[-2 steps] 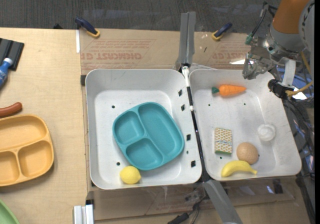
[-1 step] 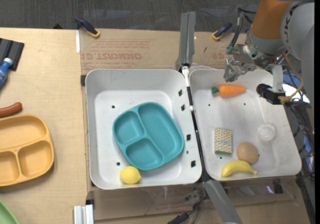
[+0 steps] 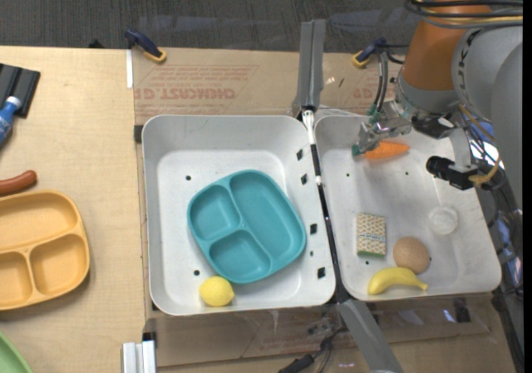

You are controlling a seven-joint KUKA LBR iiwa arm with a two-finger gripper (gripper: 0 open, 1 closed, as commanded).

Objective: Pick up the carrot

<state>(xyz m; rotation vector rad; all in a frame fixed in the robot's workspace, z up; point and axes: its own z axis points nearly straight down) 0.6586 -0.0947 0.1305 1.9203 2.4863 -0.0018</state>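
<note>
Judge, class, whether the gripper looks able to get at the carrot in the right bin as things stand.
Probably yes. The gripper already hangs right at the carrot, near the far wall of the right bin. The sponge, egg and banana lie well toward the near side, out of the way.

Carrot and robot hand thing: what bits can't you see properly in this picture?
- Carrot: its left end is hidden behind the end effector in the camera view.
- End effector: too small and cluttered to tell whether it grips the carrot.
- Yellow tray: cut off by the left edge.
</note>
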